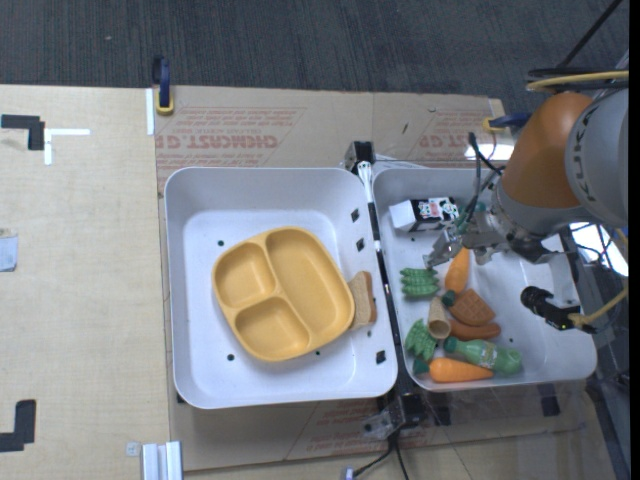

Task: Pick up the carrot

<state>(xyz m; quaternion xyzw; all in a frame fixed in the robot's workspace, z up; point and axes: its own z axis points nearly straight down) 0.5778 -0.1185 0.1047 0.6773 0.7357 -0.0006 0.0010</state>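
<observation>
Two orange carrots lie in the right bin [560,363]. One carrot [457,271] lies tilted in the middle of the bin, its upper end right under my gripper [457,251]. The gripper is open, its fingers standing either side of that upper end without closing on it. The other carrot [459,370] lies flat along the bin's near edge, well below the gripper, with a green bottle [487,354] beside it.
Around the carrots are green pods [420,282], a cone [439,317], a brown pastry [473,314], green leaves [420,340] and a white box [425,212]. The left bin [190,298] holds a yellow divided plate [282,293] and a toast slice [362,300].
</observation>
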